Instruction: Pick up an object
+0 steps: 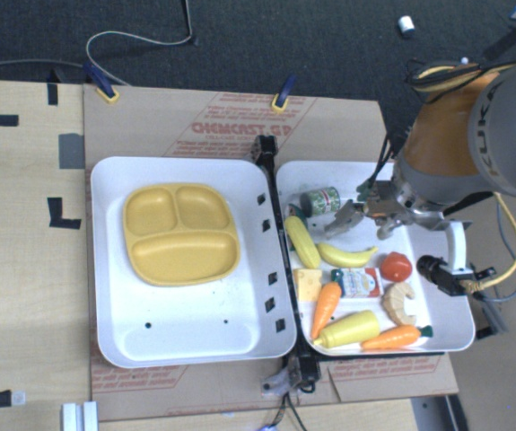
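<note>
The right bin (437,335) holds a heap of toy food. A green can (320,201) lies at its back left. Two yellow bananas (302,241) (347,256) sit just in front of the can. A red tomato (395,266), a small carton (358,283), two orange carrots (326,303) (390,338), a yellow squash-like piece (347,329) and a beige piece (399,305) fill the front. My gripper (363,224) hangs over the back of this bin, right of the can and above the second banana. It is open, with nothing between its fingers.
The left bin (114,321) holds a yellow divided plate (181,232) toward its back. A black clamp (265,147) sits at the back where the two bins meet. The grey arm with its orange band (446,133) and cables cover the right bin's back right corner.
</note>
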`<state>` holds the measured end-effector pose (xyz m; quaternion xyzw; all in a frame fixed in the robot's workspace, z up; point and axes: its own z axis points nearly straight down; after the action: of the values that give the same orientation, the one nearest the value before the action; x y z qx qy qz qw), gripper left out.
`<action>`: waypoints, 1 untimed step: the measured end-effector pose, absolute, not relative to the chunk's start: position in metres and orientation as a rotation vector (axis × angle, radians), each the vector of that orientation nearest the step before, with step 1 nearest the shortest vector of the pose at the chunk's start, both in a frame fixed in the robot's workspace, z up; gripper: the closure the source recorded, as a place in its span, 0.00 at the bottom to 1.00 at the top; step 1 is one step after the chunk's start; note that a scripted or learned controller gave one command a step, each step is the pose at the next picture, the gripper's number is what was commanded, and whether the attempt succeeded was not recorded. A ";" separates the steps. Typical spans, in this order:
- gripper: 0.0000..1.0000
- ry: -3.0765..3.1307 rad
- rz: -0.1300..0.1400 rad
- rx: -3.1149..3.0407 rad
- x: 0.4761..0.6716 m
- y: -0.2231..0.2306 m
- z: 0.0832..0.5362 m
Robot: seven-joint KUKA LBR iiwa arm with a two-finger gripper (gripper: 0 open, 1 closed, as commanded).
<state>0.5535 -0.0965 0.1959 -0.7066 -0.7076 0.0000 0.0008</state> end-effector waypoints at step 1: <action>0.00 -2.223 0.004 -2.227 0.580 -0.107 0.089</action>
<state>0.5804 -0.1071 0.0887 -0.7078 -0.7064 0.0013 -0.0025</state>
